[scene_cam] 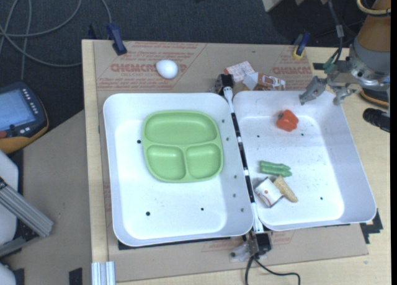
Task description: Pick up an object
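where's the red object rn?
The red object lies in the right bin, near its far edge, below and left of the gripper. The green piece sits nearer the camera.

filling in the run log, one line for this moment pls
hand: open, over right bin far edge | holding: nothing | red object: in right bin, untouched | green tray: in left bin

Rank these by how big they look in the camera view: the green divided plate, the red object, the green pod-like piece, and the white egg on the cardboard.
1. green divided plate, by far the largest.
2. green pod-like piece, long and thin.
3. white egg and red object look about alike, so I won't rank them against each other.
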Action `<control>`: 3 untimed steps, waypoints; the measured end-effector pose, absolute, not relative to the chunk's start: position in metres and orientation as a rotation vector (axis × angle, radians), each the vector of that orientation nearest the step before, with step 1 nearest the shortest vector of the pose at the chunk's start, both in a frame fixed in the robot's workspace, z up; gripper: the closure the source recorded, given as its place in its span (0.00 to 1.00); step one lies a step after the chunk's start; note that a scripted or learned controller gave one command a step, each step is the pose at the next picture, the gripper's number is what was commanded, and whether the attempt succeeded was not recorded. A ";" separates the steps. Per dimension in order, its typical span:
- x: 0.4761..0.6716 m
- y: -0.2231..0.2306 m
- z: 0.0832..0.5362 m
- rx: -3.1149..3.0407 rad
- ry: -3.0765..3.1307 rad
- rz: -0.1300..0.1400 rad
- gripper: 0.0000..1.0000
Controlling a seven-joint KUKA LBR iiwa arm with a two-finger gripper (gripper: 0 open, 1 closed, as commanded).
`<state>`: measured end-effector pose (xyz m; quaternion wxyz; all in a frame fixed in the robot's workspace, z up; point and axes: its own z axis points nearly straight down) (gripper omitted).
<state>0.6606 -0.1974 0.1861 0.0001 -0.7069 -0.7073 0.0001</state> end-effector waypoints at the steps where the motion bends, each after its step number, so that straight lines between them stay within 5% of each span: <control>1: 0.666 -0.168 0.114 -2.218 -2.222 0.001 0.00; 2: 0.666 -0.147 0.085 -2.218 -2.222 0.001 0.00; 3: 0.667 -0.148 0.095 -2.219 -2.225 0.002 1.00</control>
